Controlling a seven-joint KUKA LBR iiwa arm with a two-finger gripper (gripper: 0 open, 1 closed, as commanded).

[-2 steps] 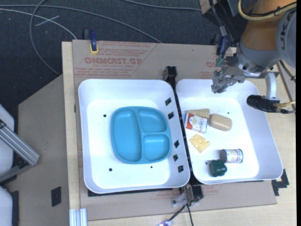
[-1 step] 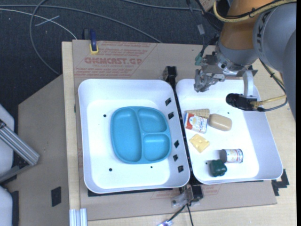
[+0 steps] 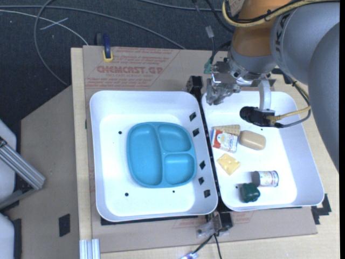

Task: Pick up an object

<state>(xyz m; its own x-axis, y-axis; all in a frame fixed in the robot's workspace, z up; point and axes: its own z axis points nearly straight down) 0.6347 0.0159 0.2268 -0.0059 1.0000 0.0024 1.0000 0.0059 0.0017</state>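
Note:
The right bin (image 3: 302, 161) holds several small items: a red and white packet (image 3: 225, 140) with a cracker (image 3: 226, 129) at its top edge, a tan bread roll (image 3: 252, 140), a yellow cheese wedge (image 3: 228, 163), a small jar with a dark lid (image 3: 266, 178) and a dark green cup (image 3: 249, 192). My gripper (image 3: 218, 95) hangs over the far left corner of that bin, above and clear of the items. Nothing shows between its fingers.
The left bin (image 3: 102, 144) holds a blue divided plate (image 3: 161, 154). The grey arm with its orange band (image 3: 264, 20) fills the upper right. Black clips line the rim shared by the bins. Cables lie on the dark floor at the back.

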